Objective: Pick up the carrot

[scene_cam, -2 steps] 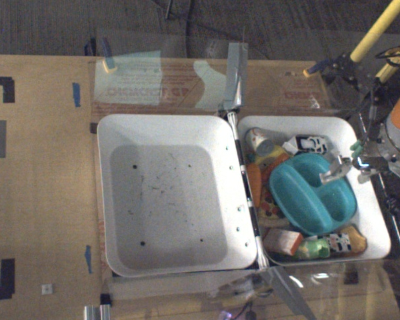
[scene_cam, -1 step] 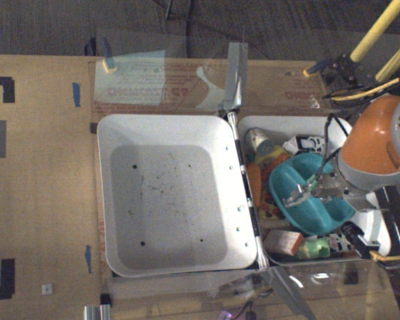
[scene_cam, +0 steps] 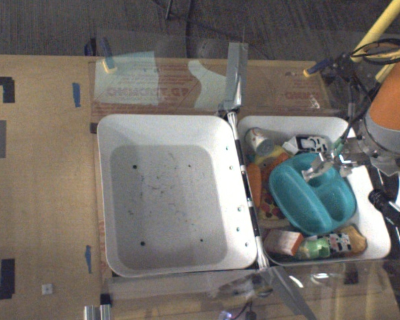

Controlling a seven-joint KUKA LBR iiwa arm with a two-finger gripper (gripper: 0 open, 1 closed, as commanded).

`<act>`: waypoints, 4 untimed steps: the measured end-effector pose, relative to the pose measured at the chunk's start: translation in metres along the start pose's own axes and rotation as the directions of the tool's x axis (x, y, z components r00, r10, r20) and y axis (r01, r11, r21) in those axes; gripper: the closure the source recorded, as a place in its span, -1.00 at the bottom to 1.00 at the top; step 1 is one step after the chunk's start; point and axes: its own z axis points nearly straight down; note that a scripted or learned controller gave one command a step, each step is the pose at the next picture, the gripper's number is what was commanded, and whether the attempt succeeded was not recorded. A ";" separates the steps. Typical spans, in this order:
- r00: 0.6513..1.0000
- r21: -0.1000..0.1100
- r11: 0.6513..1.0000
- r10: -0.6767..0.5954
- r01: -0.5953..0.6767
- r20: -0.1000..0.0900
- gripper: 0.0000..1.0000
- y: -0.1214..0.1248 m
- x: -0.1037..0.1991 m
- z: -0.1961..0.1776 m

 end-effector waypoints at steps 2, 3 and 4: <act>0.969 -0.019 0.969 -0.245 0.245 -0.001 1.00 -0.043 0.038 0.097; 0.921 0.010 0.921 -0.388 0.389 -0.016 1.00 -0.054 -0.021 0.051; 0.913 0.001 0.913 -0.408 0.408 -0.005 1.00 -0.049 0.018 -0.001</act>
